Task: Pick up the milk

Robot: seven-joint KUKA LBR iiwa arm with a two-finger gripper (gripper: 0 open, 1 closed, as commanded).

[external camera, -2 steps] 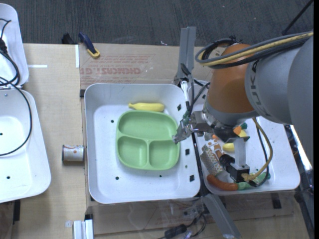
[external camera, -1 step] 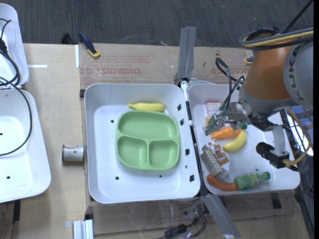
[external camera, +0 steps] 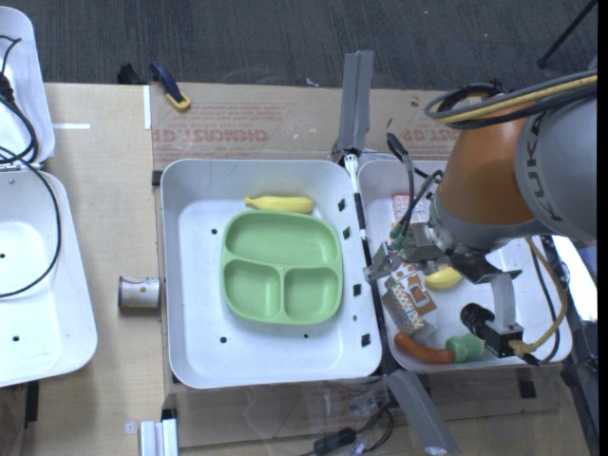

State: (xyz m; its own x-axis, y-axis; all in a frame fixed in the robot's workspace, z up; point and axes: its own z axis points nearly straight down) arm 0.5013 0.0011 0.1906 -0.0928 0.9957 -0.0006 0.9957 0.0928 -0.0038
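Claw (external camera: 407, 251) state I cannot tell, as it hangs low in the right white bin (external camera: 380, 174) just over the small brown-and-white milk carton (external camera: 408, 297), probably light, stiff yet crushable, best pinched across its flat sides.

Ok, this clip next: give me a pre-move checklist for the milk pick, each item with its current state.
1. Milk carton located in right bin: ok.
2. Gripper above the carton: ok.
3. Carton between the fingers: cannot tell.
4. Carton free of neighbours: not ok; lemon and carrot lie close.
5. Carton upright: not ok, it lies tilted.
6. Green plate and banana out of the way in left bin: ok.
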